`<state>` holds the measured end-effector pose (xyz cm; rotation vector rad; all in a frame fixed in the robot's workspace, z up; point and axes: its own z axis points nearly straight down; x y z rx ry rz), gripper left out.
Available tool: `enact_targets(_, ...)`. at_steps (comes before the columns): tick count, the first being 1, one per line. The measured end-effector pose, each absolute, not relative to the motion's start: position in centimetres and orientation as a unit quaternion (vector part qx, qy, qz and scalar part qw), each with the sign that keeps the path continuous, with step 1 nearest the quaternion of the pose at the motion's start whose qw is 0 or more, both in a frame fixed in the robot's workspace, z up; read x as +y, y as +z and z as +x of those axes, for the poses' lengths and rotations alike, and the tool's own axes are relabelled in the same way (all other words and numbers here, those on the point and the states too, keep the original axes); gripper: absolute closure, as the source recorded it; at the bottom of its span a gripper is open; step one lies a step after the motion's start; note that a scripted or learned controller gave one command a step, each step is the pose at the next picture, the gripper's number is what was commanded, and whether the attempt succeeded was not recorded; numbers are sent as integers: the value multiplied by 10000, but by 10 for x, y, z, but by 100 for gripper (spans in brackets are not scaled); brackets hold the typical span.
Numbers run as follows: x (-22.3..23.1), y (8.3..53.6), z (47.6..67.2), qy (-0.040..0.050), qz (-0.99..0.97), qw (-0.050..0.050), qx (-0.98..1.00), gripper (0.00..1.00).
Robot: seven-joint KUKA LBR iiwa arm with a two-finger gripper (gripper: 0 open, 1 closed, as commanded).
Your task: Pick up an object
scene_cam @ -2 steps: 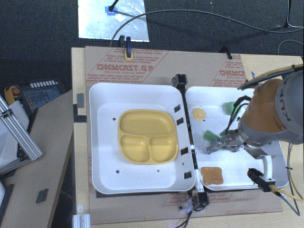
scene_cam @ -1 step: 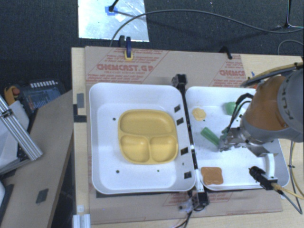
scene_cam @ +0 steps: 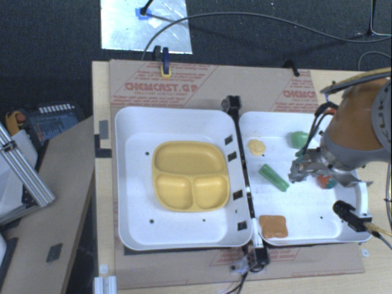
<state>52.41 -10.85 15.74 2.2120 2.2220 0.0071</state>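
In the right bin (scene_cam: 318,234) I see the gripper (scene_cam: 298,170) low beside the green stick (scene_cam: 273,177); its grip I cannot tell.

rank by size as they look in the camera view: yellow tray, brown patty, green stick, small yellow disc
1. yellow tray, by far the largest
2. brown patty
3. green stick, longer but thinner than the patty, so these two are close
4. small yellow disc, smallest

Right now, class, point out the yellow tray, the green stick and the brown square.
yellow tray (scene_cam: 190,175), camera view, its divider ridge.
green stick (scene_cam: 273,177), camera view, its middle.
brown square (scene_cam: 274,226), camera view, its top face.
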Motion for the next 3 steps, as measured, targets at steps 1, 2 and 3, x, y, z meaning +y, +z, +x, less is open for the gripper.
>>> enact_targets(1,-112,202,528,19,7056,30,7086,100)
enact_targets(2,-119,254,538,19,7056,34,7086,100)
enact_targets(3,-61,243,558,16,7035,4,7107,100)
